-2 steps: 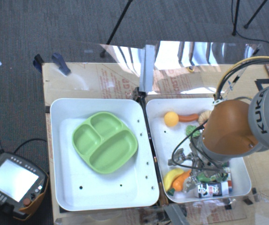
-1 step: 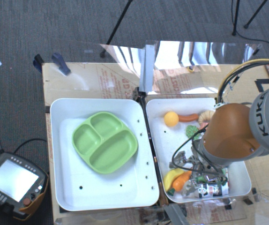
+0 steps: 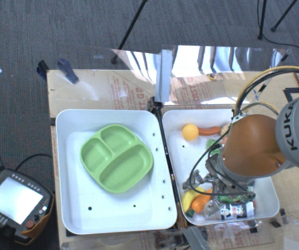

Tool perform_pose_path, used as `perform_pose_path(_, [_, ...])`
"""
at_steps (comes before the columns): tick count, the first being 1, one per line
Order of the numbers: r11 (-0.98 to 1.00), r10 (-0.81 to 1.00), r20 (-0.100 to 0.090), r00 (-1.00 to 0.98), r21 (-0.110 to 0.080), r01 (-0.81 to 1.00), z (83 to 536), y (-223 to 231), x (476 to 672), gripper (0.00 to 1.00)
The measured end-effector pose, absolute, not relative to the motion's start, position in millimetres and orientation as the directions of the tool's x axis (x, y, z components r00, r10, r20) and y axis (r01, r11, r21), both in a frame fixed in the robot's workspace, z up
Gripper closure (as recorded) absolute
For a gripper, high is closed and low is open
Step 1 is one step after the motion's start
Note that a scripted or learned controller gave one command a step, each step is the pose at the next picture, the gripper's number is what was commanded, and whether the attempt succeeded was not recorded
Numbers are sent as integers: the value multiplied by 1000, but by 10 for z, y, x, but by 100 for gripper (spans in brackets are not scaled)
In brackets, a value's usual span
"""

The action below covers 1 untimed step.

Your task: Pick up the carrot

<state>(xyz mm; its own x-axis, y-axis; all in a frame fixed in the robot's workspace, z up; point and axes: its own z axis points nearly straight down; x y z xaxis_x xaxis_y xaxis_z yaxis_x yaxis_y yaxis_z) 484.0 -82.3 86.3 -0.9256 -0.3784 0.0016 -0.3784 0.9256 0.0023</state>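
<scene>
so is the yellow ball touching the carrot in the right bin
Cannot tell. In the camera view the yellow ball and the carrot lie end to end at the bin's far edge, too close to show contact or a gap.

We are seeing the carrot (image 3: pixel 210 130) lying flat in the right bin (image 3: pixel 176 155), near its far wall. It is showing as a slim orange-red stick, lying roughly left to right along that wall. Its left end is sitting just beside a round yellow-orange fruit (image 3: pixel 190 132), while its right end is passing out of sight under the arm (image 3: pixel 253 145).
</scene>
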Motion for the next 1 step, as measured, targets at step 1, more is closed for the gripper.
perform_pose_path(1, [996,-93,1,-996,4,-93,865,-973,4858,0])
